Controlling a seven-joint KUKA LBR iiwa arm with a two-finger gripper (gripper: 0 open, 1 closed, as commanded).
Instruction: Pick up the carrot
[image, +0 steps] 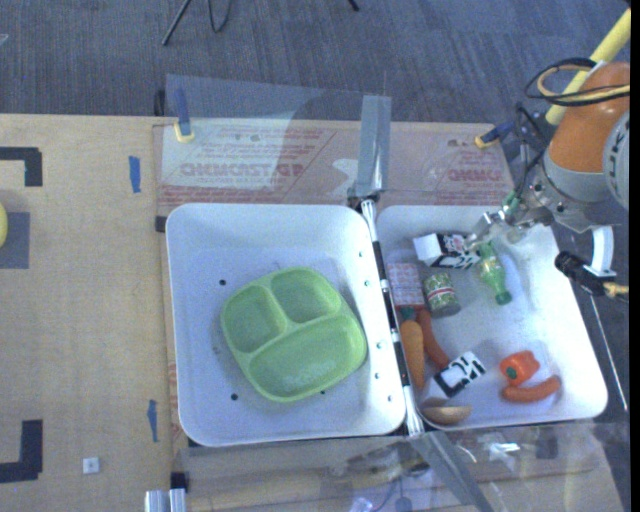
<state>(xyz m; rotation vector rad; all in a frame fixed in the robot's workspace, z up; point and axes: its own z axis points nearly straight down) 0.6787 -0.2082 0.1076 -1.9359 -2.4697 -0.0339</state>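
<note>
The carrot (412, 354) is a long, tapering orange piece lying flat on the floor of the right-hand white bin (590, 352), close against that bin's left wall, in the nearer half. Its length runs roughly front to back, parallel to the divider between the two bins, the thicker end farther away and the narrow end pointing toward the near edge. A darker reddish-orange piece touches its right side. Its near tip ends just beside a brown, rounded item.
</note>
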